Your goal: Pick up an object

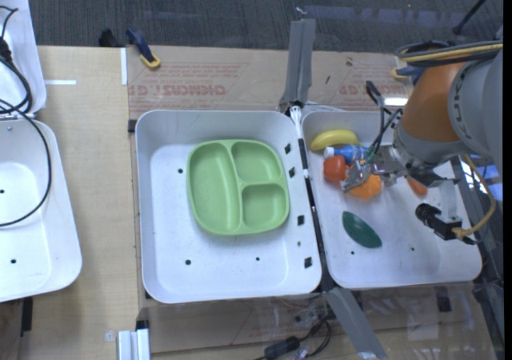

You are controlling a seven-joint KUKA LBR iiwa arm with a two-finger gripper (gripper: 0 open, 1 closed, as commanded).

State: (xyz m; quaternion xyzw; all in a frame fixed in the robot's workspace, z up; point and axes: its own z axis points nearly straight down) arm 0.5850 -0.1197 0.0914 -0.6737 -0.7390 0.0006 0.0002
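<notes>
Bright even overhead light, soft shadows, slight blur.

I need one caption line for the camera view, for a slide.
The gripper reaches among small objects in the right bin, near a banana; a green divided plate lies in the left bin.

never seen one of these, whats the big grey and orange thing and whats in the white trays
That is a robot arm, reaching in from the right of a single camera fixed above the bench and looking down at a slant. Its pincer is low over the right tray, among a banana, a red toy and an orange toy. I cannot tell whether it holds anything. A dark green leaf-shaped piece lies nearer the front. The left tray holds a green divided plate.
</notes>
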